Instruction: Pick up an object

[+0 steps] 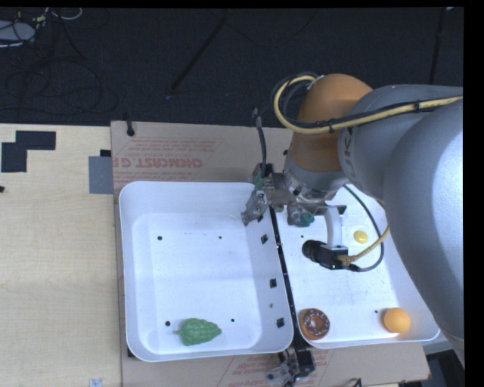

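Behind the tool (281, 202) the floor (151, 60) lies dark, with loose cables (45, 23) trailing across it. To the tool's left the pale wooden worktop (53, 264) carries dark rectangular patches (30, 147), and a printed cardboard sheet (189, 151) lies flat beneath the tool.

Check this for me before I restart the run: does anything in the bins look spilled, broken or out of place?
Nothing stands out. The green object lies in the left bin; the donut, orange ball and yellow piece sit apart in the right bin.

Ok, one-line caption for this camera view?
KUKA arm over right bin holding orange ball and chocolate donut; green object in left bin.
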Controlling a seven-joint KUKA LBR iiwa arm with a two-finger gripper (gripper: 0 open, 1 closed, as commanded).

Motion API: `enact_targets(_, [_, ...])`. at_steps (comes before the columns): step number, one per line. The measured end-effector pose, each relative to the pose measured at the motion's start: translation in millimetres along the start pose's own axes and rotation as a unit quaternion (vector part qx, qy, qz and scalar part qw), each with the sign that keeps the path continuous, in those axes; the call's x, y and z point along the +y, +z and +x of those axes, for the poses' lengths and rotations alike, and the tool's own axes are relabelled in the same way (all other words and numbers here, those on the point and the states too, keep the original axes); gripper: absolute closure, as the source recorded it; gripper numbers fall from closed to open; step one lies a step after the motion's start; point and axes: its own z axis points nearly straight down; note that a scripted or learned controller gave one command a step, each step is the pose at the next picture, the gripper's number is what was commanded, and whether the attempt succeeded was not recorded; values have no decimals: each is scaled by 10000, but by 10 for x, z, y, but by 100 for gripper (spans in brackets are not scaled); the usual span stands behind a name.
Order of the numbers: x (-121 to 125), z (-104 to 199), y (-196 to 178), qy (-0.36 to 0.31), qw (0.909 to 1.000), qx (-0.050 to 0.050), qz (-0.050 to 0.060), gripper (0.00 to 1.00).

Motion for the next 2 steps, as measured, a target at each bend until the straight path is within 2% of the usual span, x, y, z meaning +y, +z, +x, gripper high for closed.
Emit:
enact_targets(1, [-769,359,5,25,10000,-9,41,0])
enact_targets(2, [-1364,28,-1671,41,10000,-7,-50,0])
